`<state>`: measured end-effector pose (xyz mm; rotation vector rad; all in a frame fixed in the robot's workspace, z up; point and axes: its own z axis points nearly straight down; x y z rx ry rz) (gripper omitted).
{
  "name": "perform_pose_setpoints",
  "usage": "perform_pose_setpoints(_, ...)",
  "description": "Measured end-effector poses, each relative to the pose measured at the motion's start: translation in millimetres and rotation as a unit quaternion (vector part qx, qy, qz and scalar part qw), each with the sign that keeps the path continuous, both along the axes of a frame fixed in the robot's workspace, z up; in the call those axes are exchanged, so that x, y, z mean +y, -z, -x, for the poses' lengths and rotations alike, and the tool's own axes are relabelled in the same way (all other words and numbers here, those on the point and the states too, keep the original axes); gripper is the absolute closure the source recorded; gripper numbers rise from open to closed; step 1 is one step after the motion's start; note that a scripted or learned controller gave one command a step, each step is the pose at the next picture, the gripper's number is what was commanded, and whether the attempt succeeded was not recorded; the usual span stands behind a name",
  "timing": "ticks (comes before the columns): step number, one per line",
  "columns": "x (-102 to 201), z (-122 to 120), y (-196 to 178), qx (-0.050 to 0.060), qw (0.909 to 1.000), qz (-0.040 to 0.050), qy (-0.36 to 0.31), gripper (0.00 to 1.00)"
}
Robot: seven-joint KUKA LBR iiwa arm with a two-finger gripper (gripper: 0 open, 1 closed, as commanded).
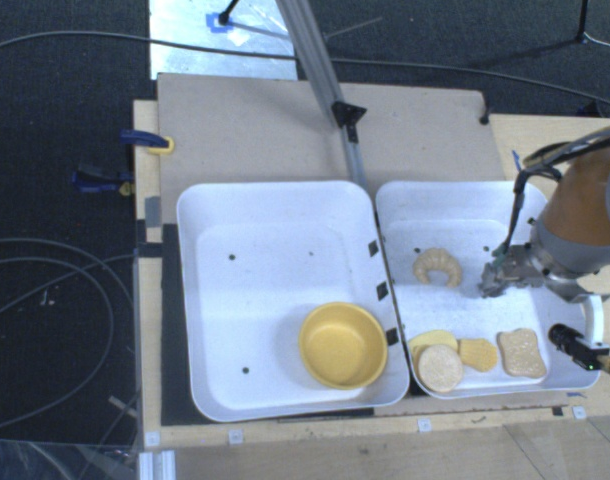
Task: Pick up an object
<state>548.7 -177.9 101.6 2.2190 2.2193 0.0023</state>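
Item: my hand (493, 280) is hovering in the right white plastic bin (455, 203), grip state unclear. Target: tan croissant-shaped pastry (438, 266), just beside. Risk: I am judging a nudge aside.

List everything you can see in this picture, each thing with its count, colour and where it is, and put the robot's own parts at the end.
bins: two, white, side by side on the bench
bowl: one, yellow, left bin, near front right corner
croissant: one, tan, middle of right bin
round pieces: two, pale yellow and cream, overlapping, right bin front left
cracker: one, orange-yellow, right bin front
bread slice: one, light brown, right bin front right
clamps: two, blue and yellow, bench's left edge
arm: one, grey and orange, right side
claw: one, dark, right of croissant
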Motion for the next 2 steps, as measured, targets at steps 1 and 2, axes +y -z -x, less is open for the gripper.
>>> perform_pose_setpoints(1,-7.3,-1.3,-62.4,-0.002,1.0000,0.0009,-0.001,1.00)
perform_pose_setpoints(2,-7.7,-3.3,-113.8,-0.002,1.0000,0.0007,-0.002,1.00)
